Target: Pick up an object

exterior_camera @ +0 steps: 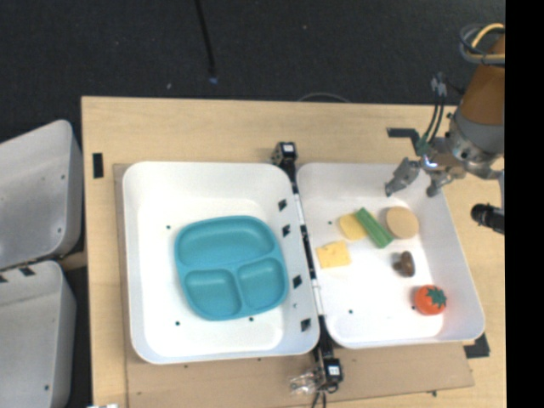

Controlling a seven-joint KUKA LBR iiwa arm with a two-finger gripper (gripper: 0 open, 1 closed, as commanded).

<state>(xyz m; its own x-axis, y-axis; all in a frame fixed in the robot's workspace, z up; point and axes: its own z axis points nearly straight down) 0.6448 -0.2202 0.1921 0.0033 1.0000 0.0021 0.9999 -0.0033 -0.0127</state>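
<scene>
Bright, even overhead light washes the two white bins [212, 330] almost featureless; shadows are faint, the dark floor beyond is grainy, focus soft throughout.

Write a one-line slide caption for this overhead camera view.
Open tool poised over the right bin holding toy foods; teal divided tray sits in the left bin.

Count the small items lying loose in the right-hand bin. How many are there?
5, none visibly hidden: a yellow round piece and green stick side by side mid-bin, a tan disc right of them, a yellow wedge lower left, a brown lump, and a red tomato lower right.
</scene>
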